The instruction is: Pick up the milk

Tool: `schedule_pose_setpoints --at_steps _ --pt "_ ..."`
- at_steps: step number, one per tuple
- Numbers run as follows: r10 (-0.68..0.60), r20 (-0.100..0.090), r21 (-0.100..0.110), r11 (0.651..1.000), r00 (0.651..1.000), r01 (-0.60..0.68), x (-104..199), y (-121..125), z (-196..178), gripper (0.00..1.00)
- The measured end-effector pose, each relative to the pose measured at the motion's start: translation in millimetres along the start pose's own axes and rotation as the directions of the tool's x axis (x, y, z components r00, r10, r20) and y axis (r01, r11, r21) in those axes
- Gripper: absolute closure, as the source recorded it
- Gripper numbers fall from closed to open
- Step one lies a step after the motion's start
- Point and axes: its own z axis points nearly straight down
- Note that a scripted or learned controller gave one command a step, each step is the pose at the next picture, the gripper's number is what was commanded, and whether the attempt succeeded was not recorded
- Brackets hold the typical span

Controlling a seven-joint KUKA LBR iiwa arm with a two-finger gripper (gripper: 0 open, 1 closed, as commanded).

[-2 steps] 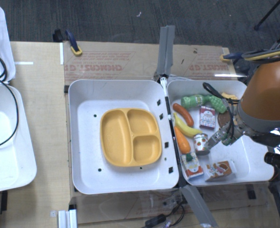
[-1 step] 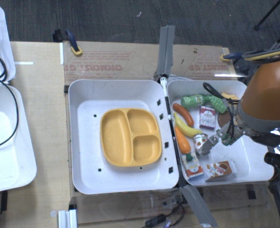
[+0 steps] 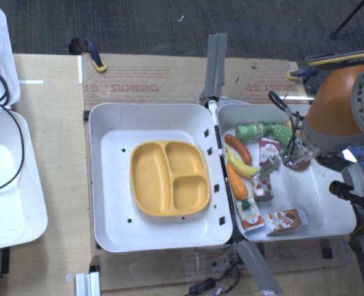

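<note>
Right white bin (image 3: 330, 224), gripper (image 3: 267, 168) low amid banana (image 3: 240, 165), carrot (image 3: 237, 184), cartons, milk (image 3: 285, 221) perhaps nearby, finger spread unclear

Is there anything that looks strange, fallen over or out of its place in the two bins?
Nothing looks spilled or damaged. The toy foods are heaped loosely on the left side of the right bin, and the cartons lie flat rather than upright. The yellow divided plate sits slightly turned in the left bin.

1. The milk (image 3: 250, 214) is a small white carton with green and red print.
2. It lies flat on its side.
3. It rests at the right bin's near-left corner, beside a brown-red carton.
</note>
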Motion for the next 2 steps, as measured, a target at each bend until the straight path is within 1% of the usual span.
schedule_pose_setpoints --at_steps 1,2 --pt "-0.176 0.003 -0.003 0.984 0.984 0.176 -15 27 -13 0.0" --pt "-0.061 -0.003 0.004 0.998 0.998 0.061 -47 62 8 0.0"
